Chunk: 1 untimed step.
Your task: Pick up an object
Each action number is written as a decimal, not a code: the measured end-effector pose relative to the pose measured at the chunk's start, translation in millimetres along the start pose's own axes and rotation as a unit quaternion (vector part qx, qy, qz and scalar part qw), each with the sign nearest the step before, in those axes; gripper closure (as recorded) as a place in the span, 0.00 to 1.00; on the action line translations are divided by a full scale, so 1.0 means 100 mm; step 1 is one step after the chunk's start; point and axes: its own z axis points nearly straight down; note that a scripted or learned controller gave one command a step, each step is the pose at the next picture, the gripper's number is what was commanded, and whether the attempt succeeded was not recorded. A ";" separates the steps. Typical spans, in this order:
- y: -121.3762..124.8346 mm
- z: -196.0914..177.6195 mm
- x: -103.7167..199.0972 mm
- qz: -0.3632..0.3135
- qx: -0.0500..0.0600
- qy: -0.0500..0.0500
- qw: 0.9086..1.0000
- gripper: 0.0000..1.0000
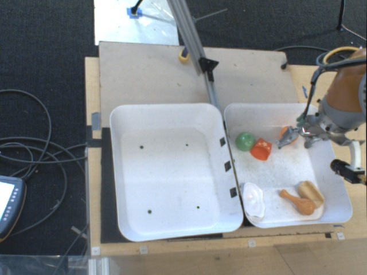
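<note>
— So where is the claw point(293, 137)?
— Over the right bin point(344, 213), near its far right corner, right by a small orange piece point(285, 132). Whether it grips it, I cannot tell.
— And the rest?
— A green ball point(245, 141) touches a red cup point(261, 149); a drumstick point(297, 201), bread roll point(311, 191) and white object point(253, 199) lie along the near wall.

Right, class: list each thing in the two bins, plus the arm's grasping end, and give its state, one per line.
green ball: resting in right bin, touching red cup
red cup: tipped on its side
orange piece: lying beside the gripper
drumstick: lying flat
bread roll: lying flat
white object: against the bin's left wall
</note>
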 end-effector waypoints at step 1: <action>0.00 0.39 0.01 0.000 -0.001 0.000 1.000 0.00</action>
